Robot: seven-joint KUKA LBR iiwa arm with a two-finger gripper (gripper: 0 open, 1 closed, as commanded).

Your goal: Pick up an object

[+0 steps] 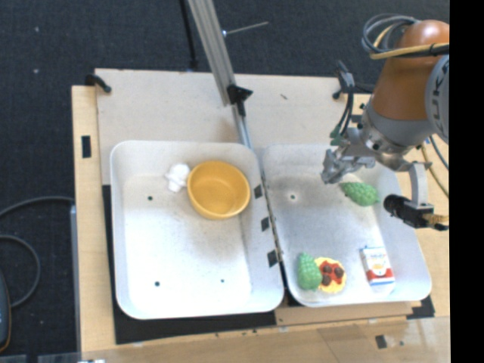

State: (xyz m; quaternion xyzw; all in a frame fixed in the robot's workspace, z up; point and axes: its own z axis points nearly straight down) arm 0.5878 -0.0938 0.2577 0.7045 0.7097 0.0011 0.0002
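yellow bowl [218,190] in left bin [136,278], carton [376,266] (right bin [302,172])

A robotics lab test cell; a plain wooden bench [151,97] stands on dark carpet [76,21] with two shallow white bins [189,293] fixed side by side; an aluminium strut [208,29] rises at twelve o'clock; loose cables [23,233] trail at nine o'clock; the grey and orange arm [404,82] enters at two o'clock; toy items sit as test props.

Arm [412,66] — cut off at right edge
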